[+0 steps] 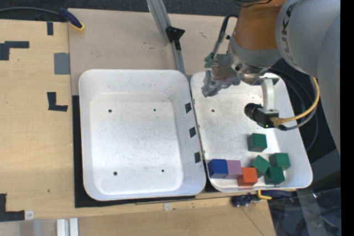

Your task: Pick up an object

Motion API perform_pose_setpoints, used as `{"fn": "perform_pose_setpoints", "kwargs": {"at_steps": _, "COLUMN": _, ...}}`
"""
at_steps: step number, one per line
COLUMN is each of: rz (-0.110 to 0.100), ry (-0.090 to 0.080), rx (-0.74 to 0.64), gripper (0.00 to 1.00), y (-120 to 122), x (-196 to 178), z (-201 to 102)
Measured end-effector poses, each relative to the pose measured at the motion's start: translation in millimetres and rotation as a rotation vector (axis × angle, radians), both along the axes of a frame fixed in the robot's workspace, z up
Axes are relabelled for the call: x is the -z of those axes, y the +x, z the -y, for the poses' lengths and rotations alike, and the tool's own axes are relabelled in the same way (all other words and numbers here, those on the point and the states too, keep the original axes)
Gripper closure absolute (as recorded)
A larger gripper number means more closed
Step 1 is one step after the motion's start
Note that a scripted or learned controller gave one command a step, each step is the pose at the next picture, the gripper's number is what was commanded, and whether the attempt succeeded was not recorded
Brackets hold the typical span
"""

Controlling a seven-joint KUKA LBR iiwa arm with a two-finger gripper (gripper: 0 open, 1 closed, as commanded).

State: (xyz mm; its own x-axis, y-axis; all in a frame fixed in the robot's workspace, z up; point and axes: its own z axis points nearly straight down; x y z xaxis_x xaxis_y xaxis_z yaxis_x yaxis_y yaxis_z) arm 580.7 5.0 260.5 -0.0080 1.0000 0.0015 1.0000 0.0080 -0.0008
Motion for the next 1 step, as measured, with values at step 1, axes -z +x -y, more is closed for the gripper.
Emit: {"fn": "perform_pose_setpoints", "kwargs": {"at_steps": 1, "rz": 0.000, "ry": -0.001, "rx": 0.001, "gripper": 1.00, "y": 26.9, "x": 12.9, "z": -54.8}}
